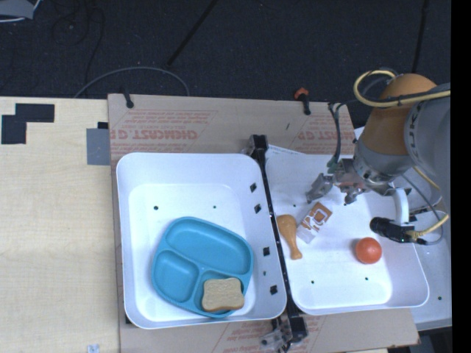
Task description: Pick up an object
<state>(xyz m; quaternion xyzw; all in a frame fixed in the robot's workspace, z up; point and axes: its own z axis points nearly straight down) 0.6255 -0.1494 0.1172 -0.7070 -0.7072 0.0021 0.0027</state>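
**benchwatcher:** Biggest stuff first. Two shallow white bins side by side on a cardboard sheet (221, 123). The left bin (140, 197) has a blue divided plate (193, 259) sitting toward its 6 o'clock end, and a slice of toast (222, 294) lies in the plate's compartment at about 5 o'clock. The right bin (397, 289) is where the arm is working.

**gripnerd:** Where's the arm exactly?

**benchwatcher:** The KUKA arm (401, 123) comes in from 3 o'clock, orange band up top, and its gripper (337, 186) hangs over the right bin's 12 o'clock half. The two fingers look spread apart, with nothing between them.

**gripnerd:** So what's there to grab?

**benchwatcher:** Three small things in the right bin. A chicken drumstick toy (290, 235) lies close to the divider at roughly 9 o'clock in the bin. Just beside it, toward 2 o'clock, is a little white and brown carton (315, 220), tilted, maybe touching the drumstick, can't tell for sure. A red tomato (369, 250) sits well apart from those, at 4 o'clock from the carton. The gripper is nearest the carton, up at its 1 o'clock, not touching it as far as I can see.
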